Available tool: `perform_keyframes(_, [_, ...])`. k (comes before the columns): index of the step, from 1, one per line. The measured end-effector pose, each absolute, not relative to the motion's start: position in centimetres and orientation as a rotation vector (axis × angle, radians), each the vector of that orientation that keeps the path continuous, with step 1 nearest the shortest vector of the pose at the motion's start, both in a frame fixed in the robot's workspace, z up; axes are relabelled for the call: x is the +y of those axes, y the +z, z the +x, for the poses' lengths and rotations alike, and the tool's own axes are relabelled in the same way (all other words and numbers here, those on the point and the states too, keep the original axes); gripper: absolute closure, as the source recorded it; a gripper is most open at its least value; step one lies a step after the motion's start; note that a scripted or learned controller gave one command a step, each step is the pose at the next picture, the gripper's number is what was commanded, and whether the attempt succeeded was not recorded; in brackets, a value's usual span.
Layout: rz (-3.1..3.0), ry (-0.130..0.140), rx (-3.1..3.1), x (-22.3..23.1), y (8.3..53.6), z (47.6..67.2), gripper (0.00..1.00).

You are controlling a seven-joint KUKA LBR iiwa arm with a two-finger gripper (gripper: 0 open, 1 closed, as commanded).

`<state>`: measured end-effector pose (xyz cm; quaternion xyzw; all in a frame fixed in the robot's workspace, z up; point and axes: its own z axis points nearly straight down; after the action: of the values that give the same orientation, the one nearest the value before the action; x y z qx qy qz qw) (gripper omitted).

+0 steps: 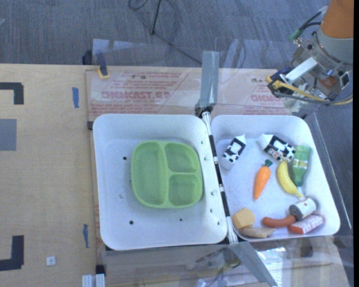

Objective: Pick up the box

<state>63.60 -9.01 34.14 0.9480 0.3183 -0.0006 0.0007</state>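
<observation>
Up top, grey carpeted floor (56, 28), with dark cables (150, 17) trailing across it. Below that, a tan wooden bench (39, 168) marked with black tape corners and short strips of blue tape. Along its far side, a sheet of cardboard (140, 89) with faded red printing.

On the bench, two shallow white bins side by side, rims touching. Left bin (104, 185): just a green divided plate (166, 174), lying flat near the middle. Right bin (332, 190): crowded with small things. Behind the seam between the bins, an upright grey metal post (209, 78).

At the upper right, the arm (342, 19), orange band showing. Beneath it, the gripper (318, 72), raised over the bench beyond the right bin's far rim and well apart from everything in the bin. Grip state impossible to tell from here; nothing seen held.

Boxes, all in the right bin:
- green box (301, 162) near the right wall, just beside a banana (288, 179)
- black-and-white box (279, 148) near the far edge
- black-and-white carton (233, 151) by the left wall
- red-and-white box (307, 224) at the near right corner

Between these:
- a carrot (261, 180) near the middle
- a red sausage (277, 221) along the near side
- a small white can (303, 208) just above the red-and-white box
- an orange wedge (243, 217)
- a beige piece (257, 231) against the near rim
</observation>
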Motion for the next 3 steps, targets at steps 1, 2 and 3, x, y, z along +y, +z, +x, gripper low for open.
perform_keyframes(1, [2.920, -0.005, 1.167, -19.4, 29.8, 63.0, 1.00])
perform_keyframes(2, [2.946, -0.005, 1.098, -18.0, 27.0, 65.2, 1.00])
perform_keyframes(3, [2.943, -0.006, 1.102, -17.9, 28.1, 65.3, 1.00])
